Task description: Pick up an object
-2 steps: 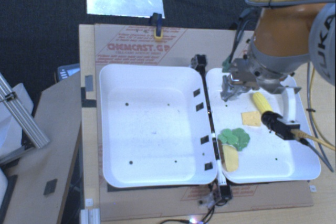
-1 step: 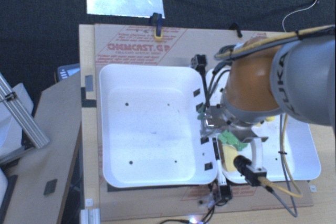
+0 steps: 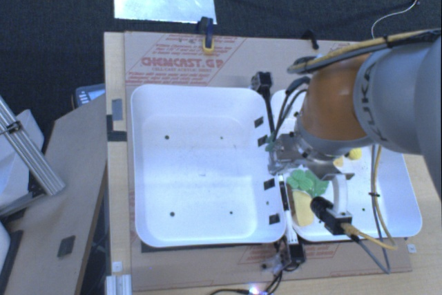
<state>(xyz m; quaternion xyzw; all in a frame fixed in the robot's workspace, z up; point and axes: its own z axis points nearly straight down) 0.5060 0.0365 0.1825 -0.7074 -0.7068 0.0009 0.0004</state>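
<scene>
Arm (image 3: 359, 100) over right bin (image 3: 400, 217) (crowded)

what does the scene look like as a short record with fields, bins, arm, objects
left bin: white, shallow, nothing visible inside
right bin: white, partly covered by the arm
arm: grey with orange band, reaching in from the right, low over the right bin
pincer: hidden under the wrist, state cannot be told
green object: in the right bin, below the wrist
yellow object: just below the green one
small yellow piece: in the right bin near the wrist
</scene>
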